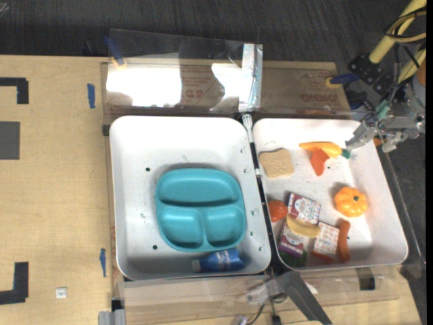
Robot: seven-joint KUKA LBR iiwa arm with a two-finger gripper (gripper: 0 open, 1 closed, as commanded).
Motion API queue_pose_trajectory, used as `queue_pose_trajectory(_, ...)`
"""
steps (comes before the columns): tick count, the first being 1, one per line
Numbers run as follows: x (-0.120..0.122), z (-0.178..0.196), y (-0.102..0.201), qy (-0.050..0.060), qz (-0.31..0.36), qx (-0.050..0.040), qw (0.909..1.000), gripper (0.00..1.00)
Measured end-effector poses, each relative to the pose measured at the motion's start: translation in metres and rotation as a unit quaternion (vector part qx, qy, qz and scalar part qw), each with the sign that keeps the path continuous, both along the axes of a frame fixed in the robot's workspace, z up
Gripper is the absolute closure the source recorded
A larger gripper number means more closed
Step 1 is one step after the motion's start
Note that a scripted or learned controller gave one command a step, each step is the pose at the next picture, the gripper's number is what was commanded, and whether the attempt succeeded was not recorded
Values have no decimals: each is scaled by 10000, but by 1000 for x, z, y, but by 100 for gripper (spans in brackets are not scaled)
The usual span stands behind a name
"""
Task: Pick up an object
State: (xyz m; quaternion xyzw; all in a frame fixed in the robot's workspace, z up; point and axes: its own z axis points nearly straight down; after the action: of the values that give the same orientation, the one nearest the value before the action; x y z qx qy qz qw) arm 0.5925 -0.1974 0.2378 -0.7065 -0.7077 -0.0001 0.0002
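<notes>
Tool (352, 147) hovers at the right bin's (396, 212) far right edge; whether it is wide or narrow, I cannot tell. Nearest lies an orange carrot (318, 156), probably light, stiff plastic, best gripped across its middle.

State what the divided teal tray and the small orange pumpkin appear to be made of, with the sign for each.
Teal tray: probably moulded plastic, smooth, soft sheen, one even colour, rounded compartments. Orange pumpkin: likely toy plastic or rubber, uniform bright colour, slight gloss; which one is unclear.
</notes>
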Motion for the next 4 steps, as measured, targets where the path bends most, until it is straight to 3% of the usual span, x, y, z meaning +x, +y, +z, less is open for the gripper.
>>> queue_pose_trajectory(1, 32, -106, -6, -91, 537, -27, 9985, 0)
queue_pose_trajectory(2, 14, -83, 10, -16, 671, -5, 9977, 0)
queue_pose_trajectory(3, -23, -143, -7, -24, 1184, -11, 9930, 0)
queue_pose_trajectory(4, -23, -133, -8, -44, 1172, -19, 9931, 100)
